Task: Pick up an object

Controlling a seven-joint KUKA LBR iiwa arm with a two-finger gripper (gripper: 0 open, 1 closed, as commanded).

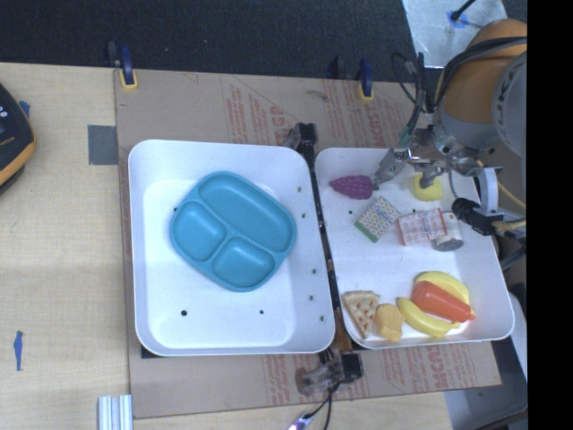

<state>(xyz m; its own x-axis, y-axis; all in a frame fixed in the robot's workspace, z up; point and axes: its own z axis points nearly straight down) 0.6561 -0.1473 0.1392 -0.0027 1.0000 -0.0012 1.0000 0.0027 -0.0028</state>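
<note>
Starting at the left of the frame, you have the left bin [148, 240] holding only a blue divided plate [233, 229], which lies well apart from the arm.

Move right across the divider into the right bin [501, 307]. Near its upper left lies a purple grape bunch [352, 186], long axis roughly left to right. Just right and below it sits a small green-and-white packet [377, 219], tilted, then a red-and-white carton [423, 228] beside it.

At the upper right of the frame you see the gripper [405, 161], its fingers spread and nothing between them. The grape bunch lies just left of and slightly below the fingertips, so that is probably your nearest target; a short move left and down would be my judgement. A small yellow object [429, 187] sits just right of the gripper, below the wrist.
</note>
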